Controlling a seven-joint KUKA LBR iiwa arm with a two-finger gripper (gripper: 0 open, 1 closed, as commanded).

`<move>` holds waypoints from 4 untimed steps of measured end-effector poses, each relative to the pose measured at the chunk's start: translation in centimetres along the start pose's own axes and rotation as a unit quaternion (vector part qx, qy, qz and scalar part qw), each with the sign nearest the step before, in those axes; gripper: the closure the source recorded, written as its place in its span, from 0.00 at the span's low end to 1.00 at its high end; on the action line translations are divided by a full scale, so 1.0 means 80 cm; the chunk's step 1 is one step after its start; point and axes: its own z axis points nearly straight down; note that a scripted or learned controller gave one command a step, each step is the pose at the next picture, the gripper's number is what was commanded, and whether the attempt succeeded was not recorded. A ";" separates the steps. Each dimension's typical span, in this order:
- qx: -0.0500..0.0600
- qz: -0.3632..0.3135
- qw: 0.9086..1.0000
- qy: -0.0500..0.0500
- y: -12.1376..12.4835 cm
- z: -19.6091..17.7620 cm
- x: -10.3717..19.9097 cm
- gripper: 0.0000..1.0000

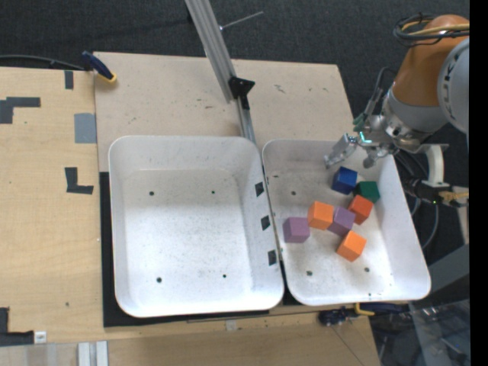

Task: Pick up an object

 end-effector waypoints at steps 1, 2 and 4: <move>-0.002 -0.001 1.000 -0.001 0.001 -0.004 0.000 0.00; 0.000 -0.001 1.000 -0.001 0.000 0.054 0.009 0.00; -0.013 0.000 1.000 -0.005 0.014 0.108 -0.006 0.00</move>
